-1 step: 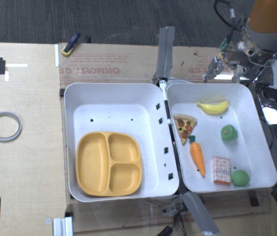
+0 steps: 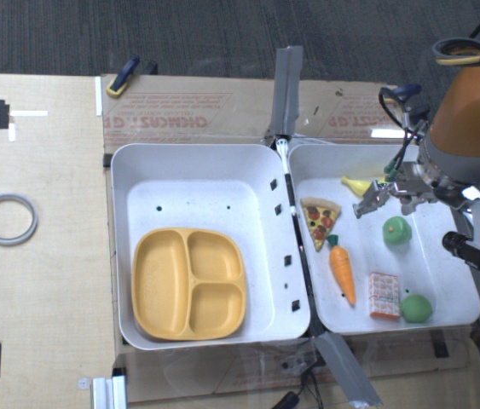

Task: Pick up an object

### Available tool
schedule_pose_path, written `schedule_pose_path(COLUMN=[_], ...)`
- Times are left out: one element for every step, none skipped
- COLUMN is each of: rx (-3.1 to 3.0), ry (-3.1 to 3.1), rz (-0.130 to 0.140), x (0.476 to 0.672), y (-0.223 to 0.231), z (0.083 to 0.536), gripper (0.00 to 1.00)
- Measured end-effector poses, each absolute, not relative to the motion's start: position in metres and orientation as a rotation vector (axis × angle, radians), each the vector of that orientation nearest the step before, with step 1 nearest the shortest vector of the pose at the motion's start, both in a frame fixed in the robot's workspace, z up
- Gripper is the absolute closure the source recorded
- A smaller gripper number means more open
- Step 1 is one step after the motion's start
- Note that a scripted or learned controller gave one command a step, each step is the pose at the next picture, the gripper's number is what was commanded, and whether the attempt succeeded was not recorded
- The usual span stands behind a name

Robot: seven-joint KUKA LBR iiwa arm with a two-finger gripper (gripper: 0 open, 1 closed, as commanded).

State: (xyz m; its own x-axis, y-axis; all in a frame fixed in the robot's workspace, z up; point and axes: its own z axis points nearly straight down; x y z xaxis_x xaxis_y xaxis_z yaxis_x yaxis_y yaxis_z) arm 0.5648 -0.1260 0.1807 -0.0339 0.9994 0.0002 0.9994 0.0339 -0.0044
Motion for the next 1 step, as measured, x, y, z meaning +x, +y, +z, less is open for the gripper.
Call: schedule_pose_path(rx=[-2.178], ry=[-2.260], rz=[0.004], x=[0.5755], y=[-0.1711], z=[0.1366], gripper=[0.00])
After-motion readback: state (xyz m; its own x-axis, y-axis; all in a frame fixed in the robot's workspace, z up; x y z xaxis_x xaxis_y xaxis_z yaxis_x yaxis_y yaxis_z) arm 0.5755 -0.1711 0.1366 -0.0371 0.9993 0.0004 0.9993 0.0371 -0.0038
